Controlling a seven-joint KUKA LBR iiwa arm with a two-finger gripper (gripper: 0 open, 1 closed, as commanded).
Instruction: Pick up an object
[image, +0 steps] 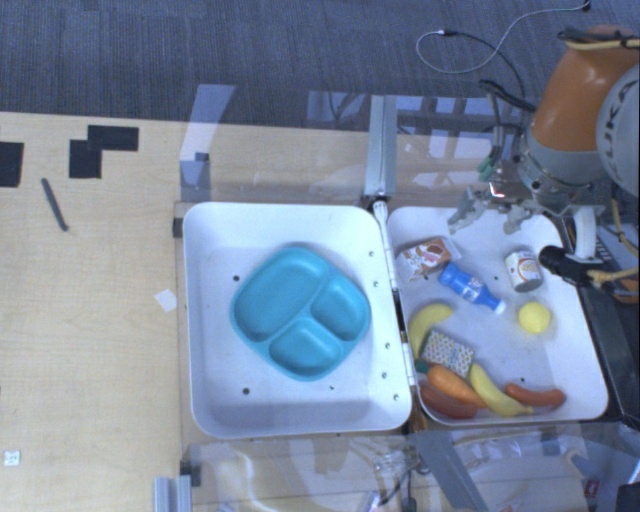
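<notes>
The arm is reaching in over the far edge of the right bin (596, 385), with the gripper (493, 207) hanging above the bin's far rim and its fingers (466, 212) splaying wide with nothing between them, which suits an approach rather than a lift. The pickable things are all lying loose in that bin: a small can (523, 270) and a blue bottle (469, 287) nearest the gripper, a crumpled snack packet (425, 257) beside the bottle, a yellow ball (534, 318) further forward, and bananas (497, 391), a carrot (448, 381) and a patterned sponge (446, 352) crowding the near corner. That clutter is probably making the near pile harder to grasp cleanly, so the isolated can or bottle looks the easier target. The left bin (205, 330) is holding a blue divided plate (300, 312) lying flat on its floor, well apart from the gripper, on the pale worktop (90, 350)
</notes>
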